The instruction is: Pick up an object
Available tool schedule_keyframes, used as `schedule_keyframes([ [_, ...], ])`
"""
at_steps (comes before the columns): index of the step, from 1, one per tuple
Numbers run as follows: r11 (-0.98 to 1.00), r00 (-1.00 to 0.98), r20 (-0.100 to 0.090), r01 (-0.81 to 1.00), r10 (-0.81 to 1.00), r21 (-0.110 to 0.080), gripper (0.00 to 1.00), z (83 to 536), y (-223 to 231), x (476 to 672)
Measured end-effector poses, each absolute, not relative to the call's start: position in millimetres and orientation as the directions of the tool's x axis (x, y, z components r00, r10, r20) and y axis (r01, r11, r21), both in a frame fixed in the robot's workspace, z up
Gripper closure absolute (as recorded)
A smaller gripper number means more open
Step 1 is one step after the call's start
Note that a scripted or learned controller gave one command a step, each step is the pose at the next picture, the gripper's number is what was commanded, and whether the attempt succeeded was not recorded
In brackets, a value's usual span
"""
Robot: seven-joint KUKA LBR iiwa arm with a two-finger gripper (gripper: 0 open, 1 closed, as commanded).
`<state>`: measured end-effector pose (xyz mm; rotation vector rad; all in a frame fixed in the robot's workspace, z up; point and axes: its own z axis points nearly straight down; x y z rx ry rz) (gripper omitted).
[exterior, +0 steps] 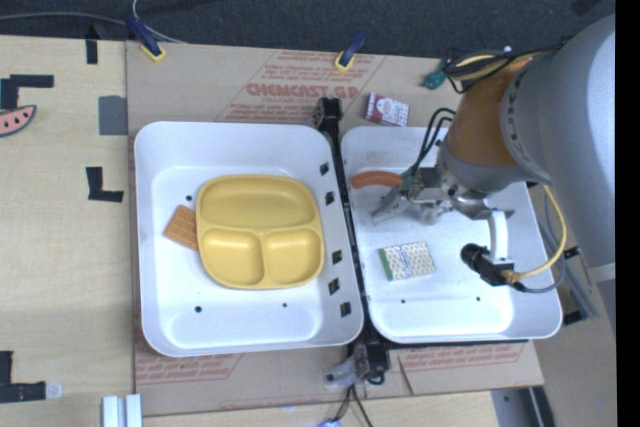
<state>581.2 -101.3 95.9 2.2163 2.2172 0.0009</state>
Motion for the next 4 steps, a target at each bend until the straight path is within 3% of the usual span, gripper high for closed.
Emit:
schedule_keyframes([
  [1,0.000,0.000,-0.004,1.000,1.000,0.007,0.00,86.6,-95.8,564.4],
  [2,-0.001,0.001,-0.004,1.000,1.000,0.006,1.00,96.1,-96.4,564.3],
  [3,-0.001,0.001,-0.004,1.000,1.000,0.006,0.00,96.0,-96.3,564.2],
  [4,0.001,-0.001,0.000,1.000,1.000,0.001,0.00,86.0,-96.3,599.7],
])
